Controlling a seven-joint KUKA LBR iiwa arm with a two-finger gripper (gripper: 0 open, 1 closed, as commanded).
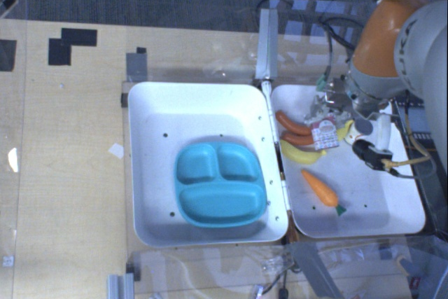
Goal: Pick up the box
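Bins sit side by side on the bench (63, 171), the left bin (143, 150) holding a blue divided plate (220, 183) that lies flat toward its near edge, slightly right of centre. The right bin (392, 210) carries the food items and the box (325, 133), a small white carton with red print that lies in the far half of the bin, closer to its left wall than to its right. Just left of the box, two sausages (294, 131) lie at a slant near the left wall, one above the other, and a yellow banana (302, 153) curves beneath them, its right end touching or tucked under the box's near edge. An orange carrot (320, 188) with a green tip lies well apart from these, nearer the middle of the bin floor and angled toward the near right corner. The arm (392, 38) comes in over the far right corner of this bin, and the gripper (334, 103) hangs at the far edge of the box, right above it; I cannot tell how its tips are set or whether they have hold of anything, since the wrist hardware hides them.
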